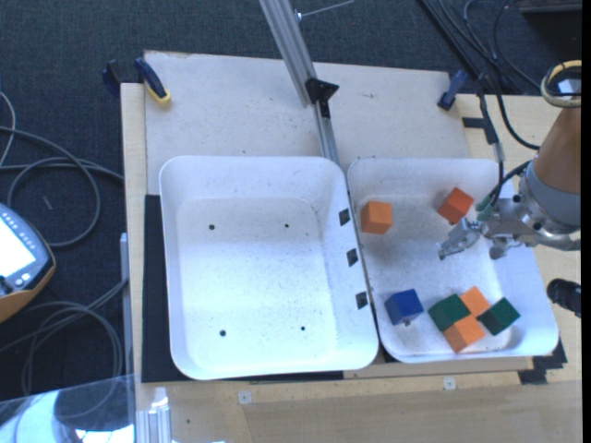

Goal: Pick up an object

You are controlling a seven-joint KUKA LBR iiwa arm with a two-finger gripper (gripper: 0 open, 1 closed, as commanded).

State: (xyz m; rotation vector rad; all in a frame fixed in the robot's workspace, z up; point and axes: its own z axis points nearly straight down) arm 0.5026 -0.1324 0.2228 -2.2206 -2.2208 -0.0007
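Camera view: I'm watching the gripper [459, 244] hanging over the right bin [420, 344], nothing lifted yet.

I'm seeing it sitting just below the red-orange cube [455, 205], with bare bin floor under its tips. No block is showing between them, and I cannot tell how it is set at this angle. The candidates are all lying in that bin: the orange cube [376, 217] near the divider, the blue cube [404, 306], and a tight cluster of green [449, 312] and orange blocks [464, 332] at the front (awkward to separate). I'm judging the pick as still ahead: choosing, descending, closing, lifting. The left bin [185, 257] is waiting.
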